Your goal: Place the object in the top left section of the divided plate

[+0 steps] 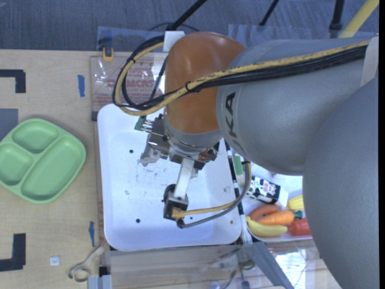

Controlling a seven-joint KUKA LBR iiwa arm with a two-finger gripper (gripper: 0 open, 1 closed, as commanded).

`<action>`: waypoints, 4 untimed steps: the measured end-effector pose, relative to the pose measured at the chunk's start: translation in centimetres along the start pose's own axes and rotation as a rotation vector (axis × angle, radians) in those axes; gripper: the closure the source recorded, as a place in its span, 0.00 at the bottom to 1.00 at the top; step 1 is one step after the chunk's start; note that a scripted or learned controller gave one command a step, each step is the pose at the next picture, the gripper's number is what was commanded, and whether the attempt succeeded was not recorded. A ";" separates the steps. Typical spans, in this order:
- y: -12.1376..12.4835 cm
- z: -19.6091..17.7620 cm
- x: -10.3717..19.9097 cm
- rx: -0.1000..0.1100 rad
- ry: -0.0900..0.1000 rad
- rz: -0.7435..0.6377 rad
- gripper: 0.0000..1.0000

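gripper (pixel 159 152) mostly under orange wrist (pixel 192 83)

Divided plate (pixel 42 159): on the tabletop (pixel 54 233), left of both bins.
Left bin (pixel 123 221): right of the plate, under the arm (pixel 271 119).
Right bin (pixel 287 184): just beside the left bin, on its right.
Banana (pixel 267 228), carrot (pixel 275 217): in the right bin, touching.
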State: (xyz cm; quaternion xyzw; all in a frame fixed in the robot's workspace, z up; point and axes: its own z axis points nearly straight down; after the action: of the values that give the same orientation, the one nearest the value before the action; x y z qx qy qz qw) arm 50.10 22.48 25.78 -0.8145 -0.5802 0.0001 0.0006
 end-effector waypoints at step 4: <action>-1.7 16.8 -0.6 -0.007 0.006 -0.110 0.00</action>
State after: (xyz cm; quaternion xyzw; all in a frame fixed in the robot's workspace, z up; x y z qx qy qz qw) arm 48.29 22.46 8.94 -0.7815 -0.6239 -0.0044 -0.0006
